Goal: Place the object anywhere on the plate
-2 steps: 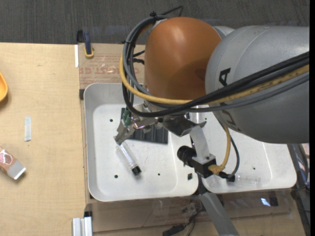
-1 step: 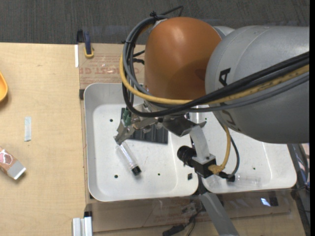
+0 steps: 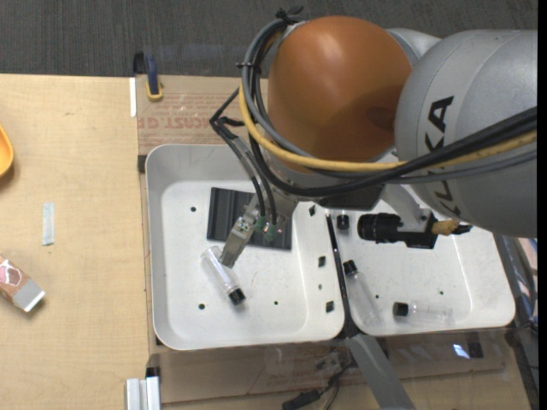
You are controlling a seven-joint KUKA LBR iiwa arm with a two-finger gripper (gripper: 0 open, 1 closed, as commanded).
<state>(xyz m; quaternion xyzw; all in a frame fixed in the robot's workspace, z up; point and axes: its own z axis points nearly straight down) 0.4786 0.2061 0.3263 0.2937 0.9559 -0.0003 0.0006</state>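
A clear plastic tube (image 3: 219, 273) with a black cap lies flat in the left white bin (image 3: 171, 306), pointing toward the bin's front. Just behind it a flat black ribbed plate (image 3: 227, 213) rests on the bin floor, partly covered by the wrist. My gripper (image 3: 234, 248) reaches down over the plate's front edge, and its tip stands right at the tube's uncapped end. Nothing shows between its fingers. The big orange and grey arm hides the back of both bins.
The right bin (image 3: 479, 314) holds two more clear tubes with black caps (image 3: 353, 282) (image 3: 420, 312). On the wooden bench to the left lie a small pale strip (image 3: 48, 225) and a red-and-white block (image 3: 19, 285). A blue clamp (image 3: 152, 77) stands behind the bins.
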